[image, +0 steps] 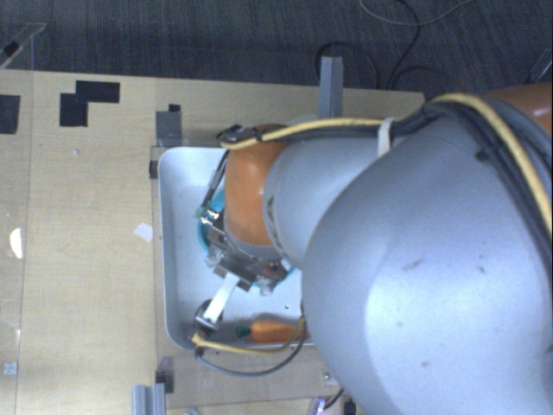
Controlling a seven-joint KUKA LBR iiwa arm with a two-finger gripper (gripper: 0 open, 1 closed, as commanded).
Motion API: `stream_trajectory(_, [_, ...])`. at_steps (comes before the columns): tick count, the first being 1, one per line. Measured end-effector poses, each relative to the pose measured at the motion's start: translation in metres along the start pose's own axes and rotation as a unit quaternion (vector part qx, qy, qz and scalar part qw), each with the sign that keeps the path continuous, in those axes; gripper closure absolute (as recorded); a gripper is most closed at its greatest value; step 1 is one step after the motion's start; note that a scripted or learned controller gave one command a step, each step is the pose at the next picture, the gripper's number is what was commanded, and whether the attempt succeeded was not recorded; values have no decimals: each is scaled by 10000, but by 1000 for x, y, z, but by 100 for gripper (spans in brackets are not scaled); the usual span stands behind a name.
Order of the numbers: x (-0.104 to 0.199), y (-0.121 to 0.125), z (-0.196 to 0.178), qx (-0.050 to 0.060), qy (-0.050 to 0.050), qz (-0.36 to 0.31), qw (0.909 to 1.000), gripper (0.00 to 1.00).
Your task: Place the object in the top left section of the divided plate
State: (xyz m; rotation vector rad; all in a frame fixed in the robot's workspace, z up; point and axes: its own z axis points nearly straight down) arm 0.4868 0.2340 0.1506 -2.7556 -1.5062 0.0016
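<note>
Jaws [207,316] hang low over the near left corner of the white bin [177,232]; whether they are parted or closed cannot be told from here. Just beside them, along the bin's near edge, lies an orange, carrot-like object [270,328], with a dark cable [246,368] looping past it. A bulky grey arm [415,258] with its orange band [246,193] covers most of the counter [78,258].

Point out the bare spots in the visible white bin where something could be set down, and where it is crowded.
Bare floor runs along the white bin's left wall, from its top left corner down past the gripper. The bottom edge is crowded: an orange object and a looping cable lie there. The arm covers everything to the right.
</note>
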Motion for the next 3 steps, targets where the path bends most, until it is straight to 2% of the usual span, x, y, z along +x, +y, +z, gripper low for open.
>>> stream_trajectory(3, [0,0,0,0,0,0,10000,0])
